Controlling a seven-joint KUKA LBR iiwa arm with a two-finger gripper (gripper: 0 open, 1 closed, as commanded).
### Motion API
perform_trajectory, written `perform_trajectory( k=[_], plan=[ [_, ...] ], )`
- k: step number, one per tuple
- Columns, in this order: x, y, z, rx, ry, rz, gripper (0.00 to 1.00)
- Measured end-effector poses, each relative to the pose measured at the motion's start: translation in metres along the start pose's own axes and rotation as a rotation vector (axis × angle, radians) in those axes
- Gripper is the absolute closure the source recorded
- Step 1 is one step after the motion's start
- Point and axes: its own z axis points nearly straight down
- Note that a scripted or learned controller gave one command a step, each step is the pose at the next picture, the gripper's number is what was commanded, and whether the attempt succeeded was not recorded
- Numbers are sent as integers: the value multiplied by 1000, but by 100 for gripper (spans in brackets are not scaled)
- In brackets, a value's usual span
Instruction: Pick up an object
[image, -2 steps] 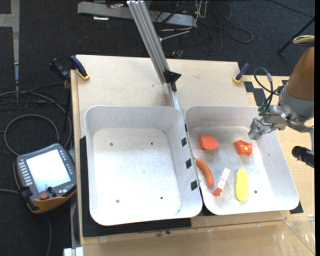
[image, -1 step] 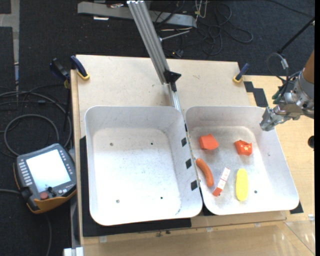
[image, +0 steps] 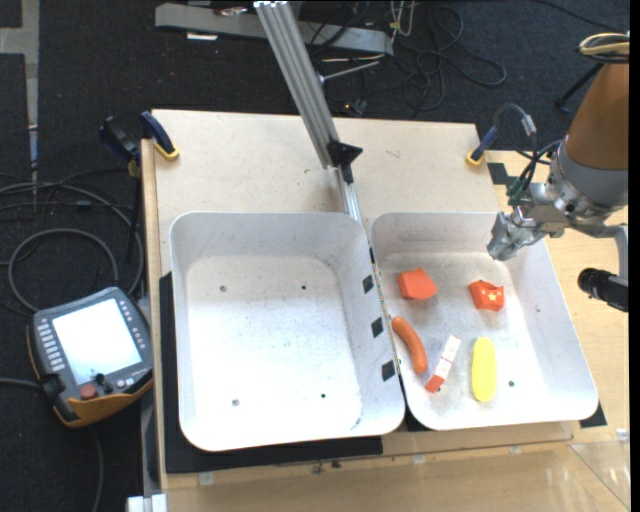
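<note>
My gripper (image: 503, 243) hangs over the far right part of the right bin (image: 560, 340), above and slightly right of a small red-orange piece (image: 487, 295). An orange block (image: 417, 284) lies left of that piece. An orange sausage-shaped item (image: 410, 343) rests near the bin's left wall. Beside it lies a white stick with a red end (image: 443, 363). A yellow banana-like item (image: 483, 369) sits toward the front. Nothing shows between the gripper's fingers.
The left bin (image: 190, 300) stands beside the right one. A slanted metal bar (image: 305, 90) runs from the top down to the divide between the bins. Clamps (image: 160, 137) sit at the board's far corners. A teach pendant (image: 90, 350) lies on the floor at left.
</note>
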Motion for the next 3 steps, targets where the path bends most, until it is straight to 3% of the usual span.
perform_trajectory(
  k=[3],
  plan=[
    [159, 43, 5, -2, 1, -2, 100]
  ],
)
